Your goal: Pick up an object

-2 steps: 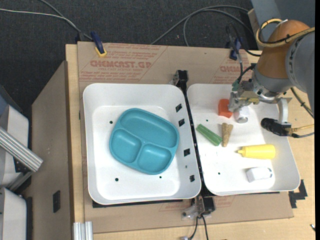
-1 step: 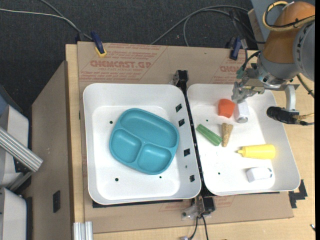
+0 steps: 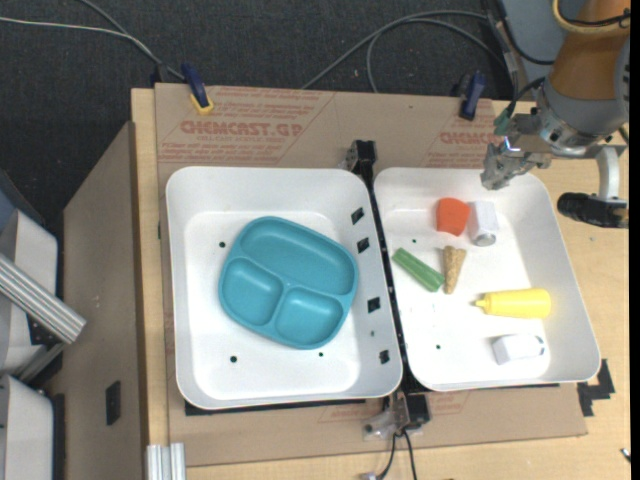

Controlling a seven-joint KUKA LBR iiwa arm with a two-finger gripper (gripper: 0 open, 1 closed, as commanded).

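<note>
The right bin (image 3: 560,268) holds several small items: an orange block (image 3: 452,216) with a white cylinder (image 3: 484,223) touching its right side, a green stick (image 3: 417,269), a tan cone (image 3: 453,268), a yellow squeeze bottle (image 3: 515,303) lying flat, and a white lump (image 3: 517,348) near the front. My gripper (image 3: 497,175) hangs over the bin's far rim, just beyond the orange block and white cylinder. I see nothing held in it.
The left bin (image 3: 190,298) carries a teal divided plate (image 3: 288,281). Black clips (image 3: 362,156) join the bins along the middle seam. Blue clamps (image 3: 196,88) hold the cardboard at the bench's far edge. Cables run across the dark floor behind.
</note>
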